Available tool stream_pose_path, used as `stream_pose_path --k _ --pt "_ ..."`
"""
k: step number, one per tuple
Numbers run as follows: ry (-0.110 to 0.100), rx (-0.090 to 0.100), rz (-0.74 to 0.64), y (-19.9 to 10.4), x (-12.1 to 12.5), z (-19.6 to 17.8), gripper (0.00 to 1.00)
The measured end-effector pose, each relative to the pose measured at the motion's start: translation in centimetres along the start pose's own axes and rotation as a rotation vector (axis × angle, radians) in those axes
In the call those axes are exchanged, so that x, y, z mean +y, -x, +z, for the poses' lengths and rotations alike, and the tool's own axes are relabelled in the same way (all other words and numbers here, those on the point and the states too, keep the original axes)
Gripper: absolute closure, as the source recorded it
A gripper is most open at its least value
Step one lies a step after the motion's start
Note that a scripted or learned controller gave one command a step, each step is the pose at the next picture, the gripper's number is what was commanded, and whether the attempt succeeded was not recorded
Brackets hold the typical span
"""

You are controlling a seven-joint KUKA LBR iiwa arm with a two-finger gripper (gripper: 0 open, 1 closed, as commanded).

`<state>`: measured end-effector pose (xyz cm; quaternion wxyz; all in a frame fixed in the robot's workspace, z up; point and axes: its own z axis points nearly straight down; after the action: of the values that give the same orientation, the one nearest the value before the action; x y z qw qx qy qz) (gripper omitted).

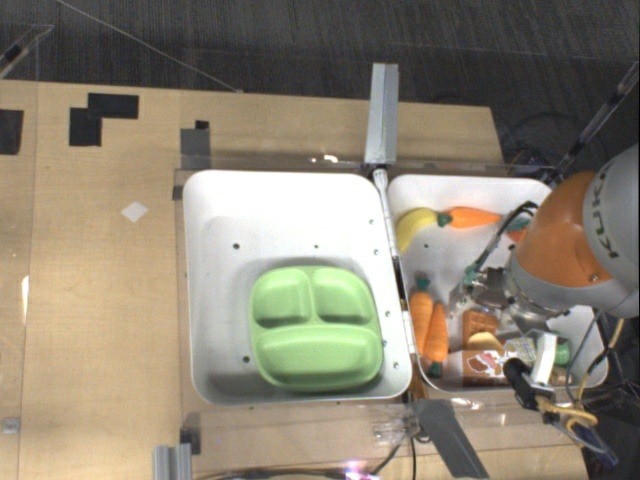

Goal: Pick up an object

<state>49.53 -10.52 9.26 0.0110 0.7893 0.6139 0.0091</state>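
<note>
Dark carpet lies behind a pale wooden tabletop (90, 298) marked with black squares at its upper left. Two shallow white bins sit side by side on it, with a grey metal bar running up from the seam between them. Left bin (215, 208): one green divided plate (315, 326), three compartments, lying flat toward the near right part. Right bin (440, 186): one yellow banana (412, 226) near the far left corner; one carrot (470, 218) just beside it, lying across the far side; two more carrots (429, 328) lying side by side along the left wall; a brown packet (482, 360) near the front; a small green item (562, 351) at the right, partly hidden. One grey arm (575, 238) with an orange band reaches in over the right bin. End effector (478, 286): low over the bin's middle, above the brown packet and just right of the carrot pair; its state and what it touches cannot be told.
</note>
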Motion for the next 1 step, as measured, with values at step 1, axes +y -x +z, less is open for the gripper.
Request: stream_pose_path --k 1 --pt "0.001 0.005 -0.003 -0.31 0.22 -0.98 1.0"
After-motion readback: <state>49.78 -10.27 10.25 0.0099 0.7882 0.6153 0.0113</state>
